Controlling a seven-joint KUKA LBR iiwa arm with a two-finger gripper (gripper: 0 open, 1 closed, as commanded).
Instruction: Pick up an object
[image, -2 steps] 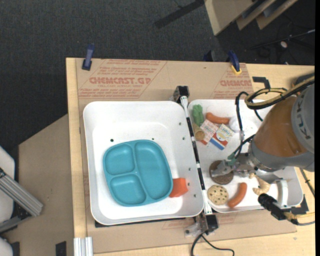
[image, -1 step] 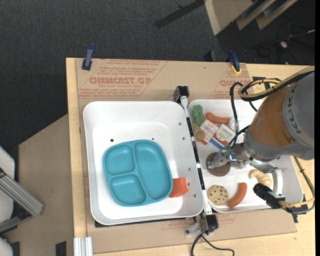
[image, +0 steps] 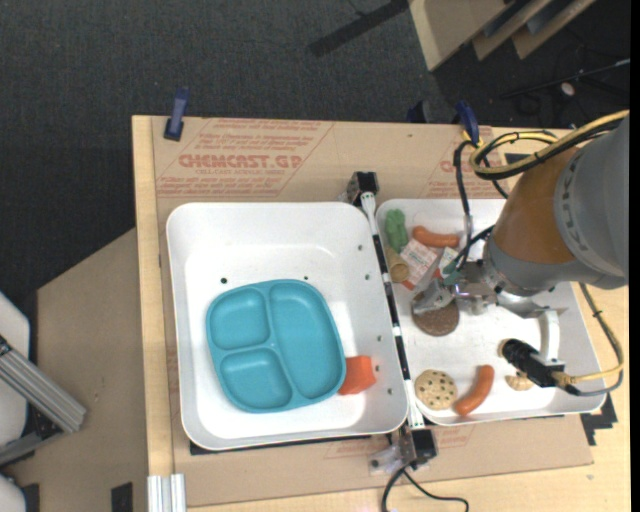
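Smooth teal three-compartment plastic tray (image: 275, 344) lies in left white bin (image: 200, 240). Orange block (image: 358, 374) touches tray's right edge. Right of tray: speckled round cookie (image: 435, 387), glossy orange sausage (image: 473, 390), brown disc (image: 437, 319). Gripper (image: 440, 296) just above disc; finger state impossible to tell.

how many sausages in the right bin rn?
2. One sausage lies near the right bin's far edge, beside the green item; the other sausage near its front edge, beside the cookie. The arm may hide more.
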